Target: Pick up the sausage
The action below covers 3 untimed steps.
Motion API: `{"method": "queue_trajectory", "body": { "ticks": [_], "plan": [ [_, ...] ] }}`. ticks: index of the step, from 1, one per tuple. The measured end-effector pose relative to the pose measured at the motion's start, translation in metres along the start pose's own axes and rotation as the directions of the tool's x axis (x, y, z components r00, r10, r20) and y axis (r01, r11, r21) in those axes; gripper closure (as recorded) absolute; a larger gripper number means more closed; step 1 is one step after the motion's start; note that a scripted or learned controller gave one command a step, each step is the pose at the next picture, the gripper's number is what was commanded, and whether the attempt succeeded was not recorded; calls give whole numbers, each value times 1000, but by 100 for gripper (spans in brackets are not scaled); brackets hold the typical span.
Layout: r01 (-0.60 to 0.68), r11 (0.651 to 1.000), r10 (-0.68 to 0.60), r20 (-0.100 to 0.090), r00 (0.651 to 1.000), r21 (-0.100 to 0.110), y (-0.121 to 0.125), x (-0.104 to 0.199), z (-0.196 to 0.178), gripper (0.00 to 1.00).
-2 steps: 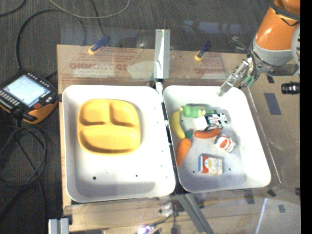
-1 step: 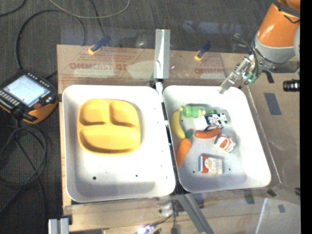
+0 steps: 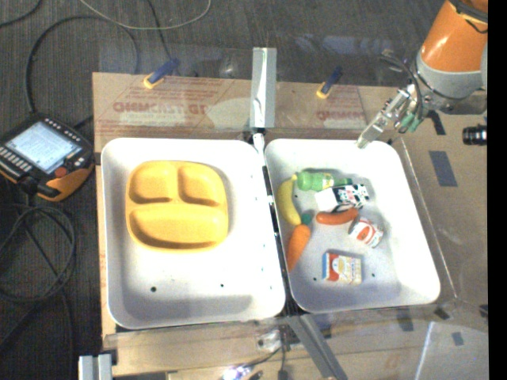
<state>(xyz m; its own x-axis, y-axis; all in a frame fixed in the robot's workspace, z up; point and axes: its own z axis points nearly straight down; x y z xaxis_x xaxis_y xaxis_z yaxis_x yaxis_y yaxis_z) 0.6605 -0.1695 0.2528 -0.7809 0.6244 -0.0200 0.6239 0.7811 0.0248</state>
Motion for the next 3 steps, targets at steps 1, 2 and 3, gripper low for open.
{"method": "queue_trajectory", "body": {
  "ticks": [1,2,3],
  "plan": [
    [0,1000,0,3,1000,-4,1,-1,-10,100],
    [-1,1000,1,5,1000,-8,2,-2,-20,100],
    [-1,1000,1,8,1000,-12,3,-2,-29,100]
  ]
}}
